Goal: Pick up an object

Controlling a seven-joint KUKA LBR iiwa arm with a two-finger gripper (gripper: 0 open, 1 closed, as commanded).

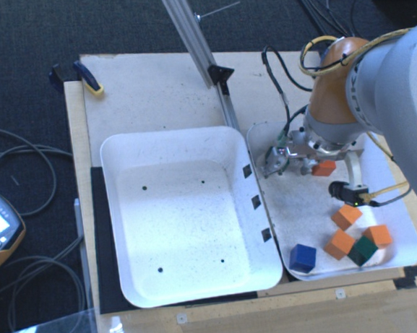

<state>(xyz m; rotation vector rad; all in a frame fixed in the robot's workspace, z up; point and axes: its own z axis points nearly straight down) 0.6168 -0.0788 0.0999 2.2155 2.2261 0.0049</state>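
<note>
- Orange block (324,166) sits in the right bin (299,212), just beside the gripper (284,155), toward the arm's side
- can't tell if it's clenched or released tbh
- other blocks well below

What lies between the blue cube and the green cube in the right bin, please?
In the camera view, one orange cube sits between the blue cube and the green cube.

white speckled bins (171,151), orange blocks (339,244), a blue block (302,257), a green block (361,251).
</note>
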